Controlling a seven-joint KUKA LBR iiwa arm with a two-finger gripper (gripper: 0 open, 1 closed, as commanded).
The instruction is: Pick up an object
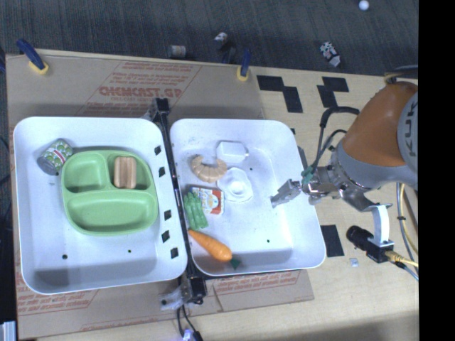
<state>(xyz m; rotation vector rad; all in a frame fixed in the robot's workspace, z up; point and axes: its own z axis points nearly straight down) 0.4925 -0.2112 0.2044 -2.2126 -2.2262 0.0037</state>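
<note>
While over the right bin (302,212), gripper (284,193) touching nothing, carrot (210,246) well apart.

Robotics lab: bench topped with printed cardboard (142,84) held by clamps (33,57), black fiducial markers (279,89), two white bins (234,258) of toy food, dark carpet (106,9) behind.

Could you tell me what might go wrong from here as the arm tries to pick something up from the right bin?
1. The croissant, white cup, packet and white container lie crowded together, so the gripper may nudge neighbours or grab two things.
2. The carrot lies against the right bin wall beside the divider, leaving little room for fingers.
3. White items on white plastic may be misjudged.
</note>
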